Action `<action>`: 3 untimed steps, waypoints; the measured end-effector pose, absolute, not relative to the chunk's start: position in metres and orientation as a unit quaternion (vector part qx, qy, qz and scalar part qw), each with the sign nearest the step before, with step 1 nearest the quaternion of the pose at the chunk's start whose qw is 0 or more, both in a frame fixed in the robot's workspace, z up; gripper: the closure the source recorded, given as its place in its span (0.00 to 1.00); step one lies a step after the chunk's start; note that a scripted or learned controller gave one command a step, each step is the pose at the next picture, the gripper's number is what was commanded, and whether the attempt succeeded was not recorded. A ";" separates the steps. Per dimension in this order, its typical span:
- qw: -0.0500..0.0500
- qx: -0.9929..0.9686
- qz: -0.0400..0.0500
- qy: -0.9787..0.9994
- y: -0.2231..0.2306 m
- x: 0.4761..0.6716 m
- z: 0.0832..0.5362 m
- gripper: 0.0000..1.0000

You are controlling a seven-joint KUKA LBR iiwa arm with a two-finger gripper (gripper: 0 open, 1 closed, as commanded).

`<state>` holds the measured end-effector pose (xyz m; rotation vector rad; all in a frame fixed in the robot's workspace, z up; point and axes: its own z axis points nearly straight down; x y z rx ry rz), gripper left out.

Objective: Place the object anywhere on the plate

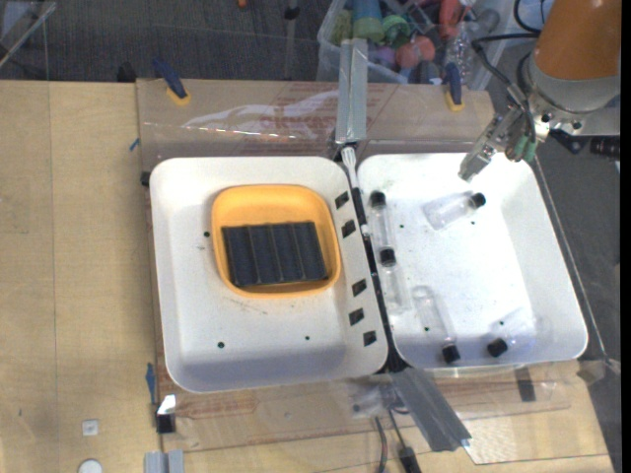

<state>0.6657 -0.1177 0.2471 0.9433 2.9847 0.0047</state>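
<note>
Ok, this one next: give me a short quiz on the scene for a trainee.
1. True or false: the block lies on the plate.
2. Over which bin does the arm reach? A) the left bin B) the right bin C) neither
3. Fill in: the clear bottles have ___ caps.

Key: 1 true; 2 B; 3 black.
</note>
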 end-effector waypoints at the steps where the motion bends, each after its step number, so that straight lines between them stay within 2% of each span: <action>1: 0.004 0.187 0.000 0.982 -0.157 0.661 0.387 1.00; 2: 0.005 0.021 0.000 1.000 -0.225 0.653 0.398 1.00; 3: 0.005 0.021 0.000 1.000 -0.225 0.653 0.398 0.00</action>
